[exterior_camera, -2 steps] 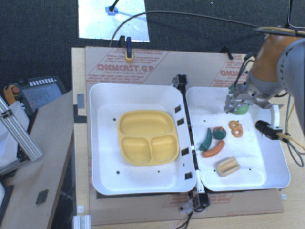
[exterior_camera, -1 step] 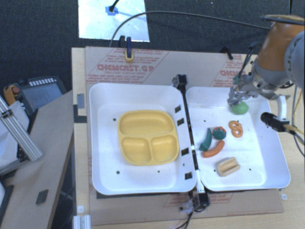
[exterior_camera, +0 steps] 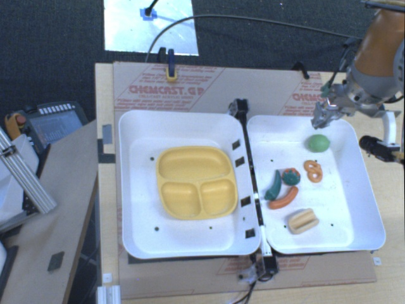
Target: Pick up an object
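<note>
**Green ball nearest the gripper in the right bin**

The gripper (exterior_camera: 323, 119) hangs over the right bin's (exterior_camera: 361, 170) far edge; whether it is spread or pressed together I cannot tell. Just beside it, near the bin's far right corner, lies a small green ball (exterior_camera: 318, 143), apart from the other toys. It looks light, smooth and round, likely to roll; pinching it across the middle from above seems best.
</note>
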Robot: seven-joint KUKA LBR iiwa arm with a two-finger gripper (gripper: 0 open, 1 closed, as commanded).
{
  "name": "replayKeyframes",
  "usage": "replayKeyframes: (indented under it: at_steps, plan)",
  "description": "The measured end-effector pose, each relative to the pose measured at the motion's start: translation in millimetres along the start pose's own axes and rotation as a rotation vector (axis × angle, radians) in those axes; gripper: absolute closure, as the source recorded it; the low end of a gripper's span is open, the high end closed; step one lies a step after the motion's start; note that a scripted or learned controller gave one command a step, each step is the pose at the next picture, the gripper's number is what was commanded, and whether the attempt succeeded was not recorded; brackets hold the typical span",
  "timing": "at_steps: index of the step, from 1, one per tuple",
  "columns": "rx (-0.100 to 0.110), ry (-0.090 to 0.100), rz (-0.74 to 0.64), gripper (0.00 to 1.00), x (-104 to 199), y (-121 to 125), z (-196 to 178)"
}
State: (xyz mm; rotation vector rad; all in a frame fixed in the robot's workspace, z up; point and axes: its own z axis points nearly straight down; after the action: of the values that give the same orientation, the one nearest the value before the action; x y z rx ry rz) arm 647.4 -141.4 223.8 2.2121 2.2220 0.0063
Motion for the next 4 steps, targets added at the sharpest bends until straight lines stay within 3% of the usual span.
replayKeyframes:
  at_steps: [2, 4]
  plan:
    - [0.008, 0.003, -0.003, 1.0, 88, -55, -4]
    - [0.007, 0.004, -0.005, 1.0, 189, -93, -7]
